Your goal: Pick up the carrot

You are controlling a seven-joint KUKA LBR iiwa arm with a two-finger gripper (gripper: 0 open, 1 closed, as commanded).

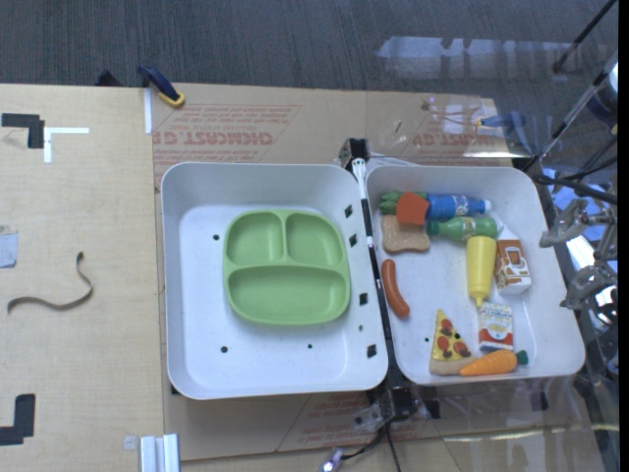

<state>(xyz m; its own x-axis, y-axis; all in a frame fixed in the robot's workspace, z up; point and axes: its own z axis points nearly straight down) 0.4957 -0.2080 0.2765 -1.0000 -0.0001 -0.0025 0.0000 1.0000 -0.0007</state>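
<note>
The carrot, orange with a small green top at its right end, lies flat along the near wall of the right bin. Its left tip touches the crust of a pizza slice. A small white packet sits just behind it. Nothing is lying on top of the carrot.
The right bin also holds a sausage, a toast slice, a yellow bottle, a green bottle, a blue bottle and a small carton. A green divided plate lies in the left bin. Metal fittings stand off the right bin's right side.
</note>
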